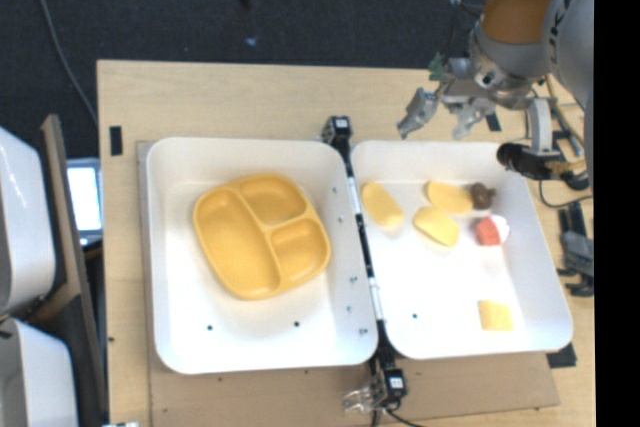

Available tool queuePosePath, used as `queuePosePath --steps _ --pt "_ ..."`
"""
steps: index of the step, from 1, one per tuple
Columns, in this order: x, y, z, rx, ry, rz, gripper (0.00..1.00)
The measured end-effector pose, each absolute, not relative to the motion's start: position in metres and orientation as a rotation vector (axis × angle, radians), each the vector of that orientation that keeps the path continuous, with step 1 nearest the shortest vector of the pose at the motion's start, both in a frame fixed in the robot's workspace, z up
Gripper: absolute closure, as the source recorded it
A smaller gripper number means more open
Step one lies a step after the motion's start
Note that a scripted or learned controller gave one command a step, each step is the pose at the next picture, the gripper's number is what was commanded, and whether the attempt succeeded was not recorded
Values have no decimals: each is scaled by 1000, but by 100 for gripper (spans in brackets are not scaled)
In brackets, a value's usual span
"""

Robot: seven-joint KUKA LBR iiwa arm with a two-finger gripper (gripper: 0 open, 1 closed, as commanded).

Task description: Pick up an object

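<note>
Gripper: the gripper (pixel 440 116) hangs above the far rim of the right bin (pixel 530 315), over bare bench. Its two fingers stand apart with nothing between them.

Landmark: the right bin; every place below is given from it.

Candidates: five small pieces lie in its far half and near right corner. A pale yellow oval (pixel 381 204) sits by its left wall. A yellow lump (pixel 449 196) lies near its far wall, touching a small brown bit (pixel 482 196). A yellow wedge (pixel 437 226) lies toward the middle. A red piece (pixel 488 231) lies near the right wall. A yellow block (pixel 496 315) lies alone toward the near right corner.

Handling: these look like light, stiff toy foods with smooth, likely slippery skins. None looks fragile.

Best hold: probably the block, across its flat sides, since it stands well apart from the others. The oval would need a grip across its short width.

Risk: rounded pieces may squirt out as the fingers close.

Other bin: the left bin (pixel 170 335) holds a yellow tray (pixel 262 235).
</note>
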State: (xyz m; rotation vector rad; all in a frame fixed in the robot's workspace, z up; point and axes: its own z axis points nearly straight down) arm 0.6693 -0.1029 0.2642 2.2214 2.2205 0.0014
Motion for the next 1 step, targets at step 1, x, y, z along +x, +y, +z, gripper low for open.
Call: queuePosePath --steps 1 --pt "669 -103 264 2222 2221 1 0"
